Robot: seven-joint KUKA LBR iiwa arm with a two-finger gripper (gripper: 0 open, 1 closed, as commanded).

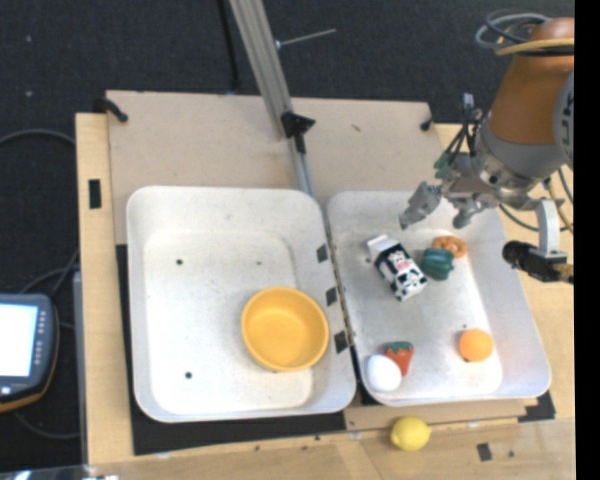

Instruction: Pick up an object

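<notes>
Toys [398, 268] below hovering, open-fingered hand [442, 209].

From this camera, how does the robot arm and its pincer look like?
The arm is a thick rounded tube, orange above and grey nearer the wrist. Thin dark cables run along its left side, and pale looped cable sits on top. The pincer is grey metal, with two slim fingers branching from a compact body.

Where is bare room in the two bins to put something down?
Left bin: bare all around the yellow bowl, mostly left and rear. Right bin: a small patch between the cow toy, orange ball and white egg; its rear is crowded under the gripper.
</notes>
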